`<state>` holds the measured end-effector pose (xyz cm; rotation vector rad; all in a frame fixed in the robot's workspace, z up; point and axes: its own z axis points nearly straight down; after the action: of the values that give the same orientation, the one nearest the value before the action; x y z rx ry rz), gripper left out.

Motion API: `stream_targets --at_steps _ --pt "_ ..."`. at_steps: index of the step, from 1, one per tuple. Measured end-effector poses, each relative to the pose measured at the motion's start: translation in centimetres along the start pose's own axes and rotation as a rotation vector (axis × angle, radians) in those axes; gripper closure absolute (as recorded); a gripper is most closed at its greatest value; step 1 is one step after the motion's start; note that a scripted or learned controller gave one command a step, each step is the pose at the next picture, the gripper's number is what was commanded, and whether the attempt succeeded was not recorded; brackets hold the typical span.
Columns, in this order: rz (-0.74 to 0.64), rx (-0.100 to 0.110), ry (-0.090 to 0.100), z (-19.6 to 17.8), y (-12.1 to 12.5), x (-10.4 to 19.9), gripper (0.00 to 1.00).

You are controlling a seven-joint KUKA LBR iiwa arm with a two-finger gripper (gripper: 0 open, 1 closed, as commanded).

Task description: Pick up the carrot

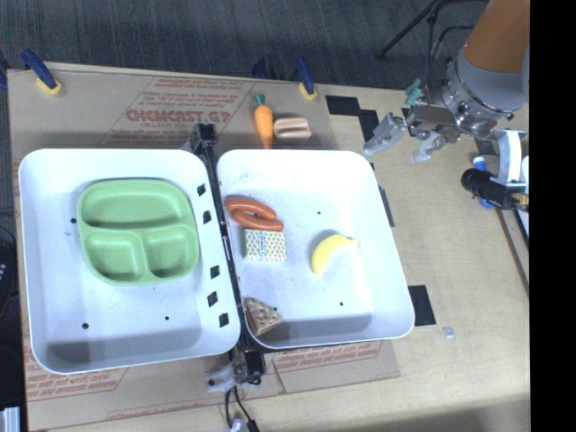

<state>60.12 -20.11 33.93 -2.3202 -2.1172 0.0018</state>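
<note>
Carrot (263, 124) lies on the counter (450, 268) at twelve o'clock of the right bin (382, 241). Fingers (382, 133) spread, grasping nothing, at two o'clock.

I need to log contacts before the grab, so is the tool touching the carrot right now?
Apart. The camera view shows the tool out past the right bin's far right corner, with bare cardboard between it and the carrot behind the bin.
</note>
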Motion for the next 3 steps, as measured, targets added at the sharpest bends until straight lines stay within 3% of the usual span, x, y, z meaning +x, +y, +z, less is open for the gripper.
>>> stream_targets --at_steps 1,2,3 --pt "0.24 0.005 0.001 13.5 3.6 5.1 0.0" --pt "0.342 0.005 0.0 24.9 5.4 1.0 0.0" --pt "0.335 0.007 0.002 23.8 5.5 1.2 1.0"
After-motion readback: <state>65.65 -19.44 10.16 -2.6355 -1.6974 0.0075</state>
